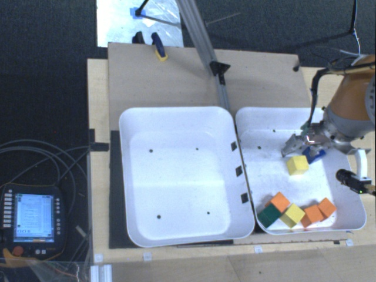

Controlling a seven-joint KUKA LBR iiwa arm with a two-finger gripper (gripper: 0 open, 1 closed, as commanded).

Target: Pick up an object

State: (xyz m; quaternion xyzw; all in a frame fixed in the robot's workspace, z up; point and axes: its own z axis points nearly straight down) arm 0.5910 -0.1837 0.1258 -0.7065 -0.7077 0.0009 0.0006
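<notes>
Overhead view of the two-bin bench, described outward from the gripper (304, 147).

The gripper sits low over the right bin (258, 135), at the end of the arm's orange-banded wrist (351, 98), which enters from the right. Two grey fingers (292, 145) angle down and leftward; whether they stand apart or together cannot be told at this resolution, and nothing is visibly clamped between them.

Just below the fingertips, touching or nearly so, a yellow cube (297, 164) lies alone on the bin floor. Being isolated, it is judged the likeliest pick target, since the fingers could straddle it without fouling a neighbour. A small blue piece (315, 155) lies just beside the cube, under the gripper body; whether it is a separate object or part of the tool is unclear.

Farther below the gripper, against the bin's near wall, the remaining blocks are crowded together: an orange cube (280, 201), a green cube (269, 215), a second yellow cube (292, 215), and two orange blocks (320, 210) to their right. Their mutual contact leaves little finger clearance, which would make a grasp there less certain.

Well to the gripper's left lies the left bin (132, 128), its dark-dotted floor bare. Beyond it, far left, a teach pendant (33, 219) rests on the carpet. The pick is judged not yet made.
</notes>
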